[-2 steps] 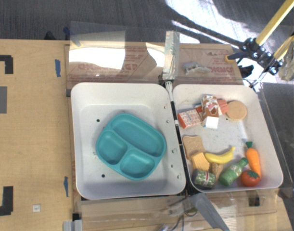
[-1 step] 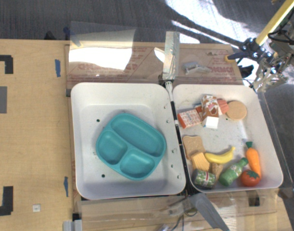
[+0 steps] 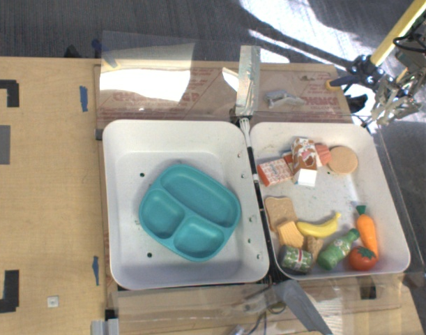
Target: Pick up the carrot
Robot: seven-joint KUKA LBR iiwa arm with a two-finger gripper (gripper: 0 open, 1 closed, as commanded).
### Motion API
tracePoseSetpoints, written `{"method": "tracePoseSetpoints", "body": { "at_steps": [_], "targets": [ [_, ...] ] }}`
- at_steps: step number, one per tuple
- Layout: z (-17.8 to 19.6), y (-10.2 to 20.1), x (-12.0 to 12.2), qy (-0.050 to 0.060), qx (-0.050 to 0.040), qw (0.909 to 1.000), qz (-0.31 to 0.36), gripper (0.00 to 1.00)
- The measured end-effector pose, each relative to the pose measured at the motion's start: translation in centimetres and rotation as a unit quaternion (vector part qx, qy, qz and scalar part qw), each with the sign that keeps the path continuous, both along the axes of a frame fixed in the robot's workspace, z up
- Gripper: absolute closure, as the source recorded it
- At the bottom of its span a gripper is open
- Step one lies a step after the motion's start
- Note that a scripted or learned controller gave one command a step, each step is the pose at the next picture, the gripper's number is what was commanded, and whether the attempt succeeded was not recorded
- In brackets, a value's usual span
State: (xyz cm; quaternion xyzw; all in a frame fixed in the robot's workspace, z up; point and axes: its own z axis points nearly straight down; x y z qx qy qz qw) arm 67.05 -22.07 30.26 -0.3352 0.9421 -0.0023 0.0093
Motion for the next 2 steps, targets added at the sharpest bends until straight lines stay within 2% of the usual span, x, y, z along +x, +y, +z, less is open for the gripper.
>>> {"method": "tracePoseSetpoints", "body": {
  "at_steps": [2],
  "targets": [
    [2.6, 0.1, 0.4, -0.012, 0.0005, 0.9999, -0.002, 1.0]
  ]
}}
